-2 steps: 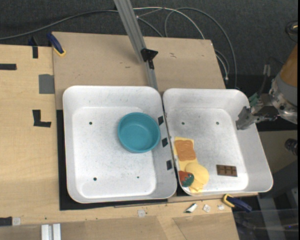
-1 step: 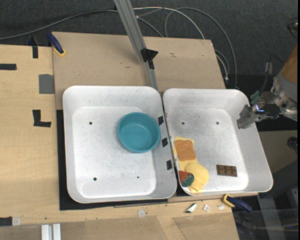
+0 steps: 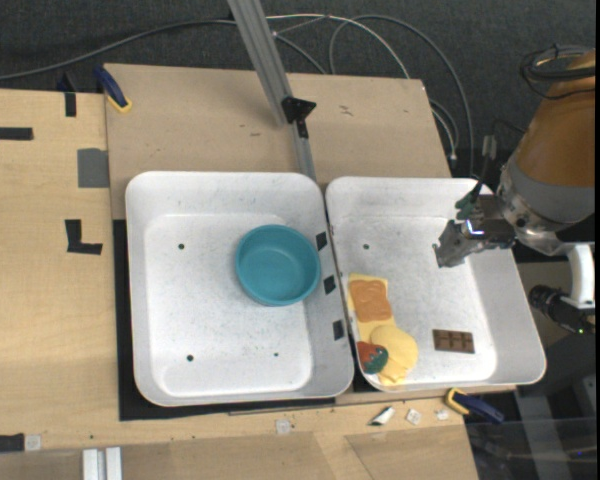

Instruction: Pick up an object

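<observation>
I have the arm (image 3: 558,158) reaching in from the right, its orange band above the grey wrist, hanging over the right edge of the right bin (image 3: 500,298). The gripper (image 3: 453,251) points down and leftward above that bin's upper right part.
</observation>
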You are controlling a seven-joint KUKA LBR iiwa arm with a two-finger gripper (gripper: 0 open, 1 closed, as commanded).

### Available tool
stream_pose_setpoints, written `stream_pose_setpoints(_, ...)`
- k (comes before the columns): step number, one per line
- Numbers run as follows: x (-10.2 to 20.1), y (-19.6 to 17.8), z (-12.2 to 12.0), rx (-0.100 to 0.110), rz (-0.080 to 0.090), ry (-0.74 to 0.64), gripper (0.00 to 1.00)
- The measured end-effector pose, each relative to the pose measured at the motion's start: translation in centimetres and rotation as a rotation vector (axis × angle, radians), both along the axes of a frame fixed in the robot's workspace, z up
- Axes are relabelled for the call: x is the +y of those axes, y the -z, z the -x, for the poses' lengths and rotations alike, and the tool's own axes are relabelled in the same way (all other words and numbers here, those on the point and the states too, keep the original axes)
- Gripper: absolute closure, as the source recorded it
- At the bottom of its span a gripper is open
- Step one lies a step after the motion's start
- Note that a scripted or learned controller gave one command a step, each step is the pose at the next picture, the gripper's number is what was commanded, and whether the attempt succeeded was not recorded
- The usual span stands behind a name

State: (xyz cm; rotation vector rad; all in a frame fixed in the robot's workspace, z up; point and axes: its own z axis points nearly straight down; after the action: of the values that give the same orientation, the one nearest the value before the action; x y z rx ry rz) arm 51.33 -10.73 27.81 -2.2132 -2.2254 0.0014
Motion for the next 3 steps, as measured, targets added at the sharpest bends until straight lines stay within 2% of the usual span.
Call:
stream_pose_setpoints(1,5.3,0.0,-0.9,-0.002,0.001,-0.002,1.0)
stream_pose_setpoints(3,13.9,2.2,-1.8,0.001,0.001,0.0,1.0)
